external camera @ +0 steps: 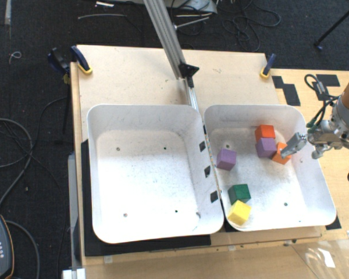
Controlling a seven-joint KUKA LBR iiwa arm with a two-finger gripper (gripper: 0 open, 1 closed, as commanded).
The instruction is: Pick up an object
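The right bin (pixel 314 182) holds several blocks. An orange block (pixel 265 132) sits at the back with a purple block (pixel 266 148) touching its front. A second orange piece (pixel 280 156) lies just right of that purple block. Another purple block (pixel 225 158) rests near the bin's left wall. A green block (pixel 239 192) and a yellow block (pixel 239 213) sit at the front left. My gripper (pixel 307 147) hangs over the bin's right side, open. Its left finger (pixel 293 143) touches or overlaps the second orange piece. Nothing lies between the fingers.
The left bin (pixel 104 173) stands beside the right one, sharing a middle wall. A metal pole (pixel 166 31) slants down from the top to the bins' back junction. Yellow clamps sit at the bench's back corners.
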